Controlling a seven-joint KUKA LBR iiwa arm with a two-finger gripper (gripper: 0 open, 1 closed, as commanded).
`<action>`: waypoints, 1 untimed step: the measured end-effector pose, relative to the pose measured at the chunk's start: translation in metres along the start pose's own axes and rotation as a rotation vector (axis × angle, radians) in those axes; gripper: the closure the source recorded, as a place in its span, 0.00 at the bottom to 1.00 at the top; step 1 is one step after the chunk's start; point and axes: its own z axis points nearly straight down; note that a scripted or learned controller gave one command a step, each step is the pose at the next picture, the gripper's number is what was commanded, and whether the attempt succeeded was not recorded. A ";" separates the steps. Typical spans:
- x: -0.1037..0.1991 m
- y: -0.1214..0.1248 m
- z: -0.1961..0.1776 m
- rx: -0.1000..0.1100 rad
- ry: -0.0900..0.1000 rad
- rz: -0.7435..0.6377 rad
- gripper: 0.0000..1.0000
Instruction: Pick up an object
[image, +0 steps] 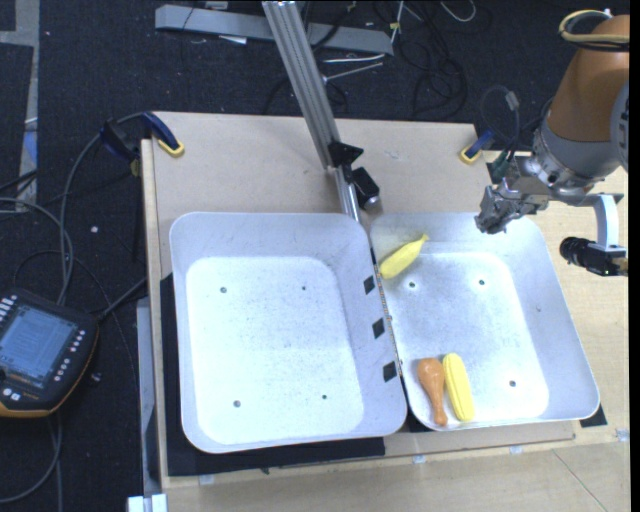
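Note:
In the right bin (530, 290) lie three objects. A yellow banana-shaped piece (401, 256) rests against the bin's far left wall. Near the front edge an orange drumstick-shaped piece (434, 385) lies beside a yellow corn-like piece (458, 386), the two touching. My gripper (492, 222) hangs over the far right corner of the right bin, well apart from all three objects. Nothing shows between its fingers.
The left bin (200, 250) stands next to the right one, with black clips (380, 325) along the seam. A slanted metal rail (310, 90) crosses above the bench's back. Yellow clamps (170, 148) hold the bench corners. A pendant (35, 350) lies at far left.

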 end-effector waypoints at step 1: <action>0.055 -0.016 0.007 0.004 0.002 -0.004 1.00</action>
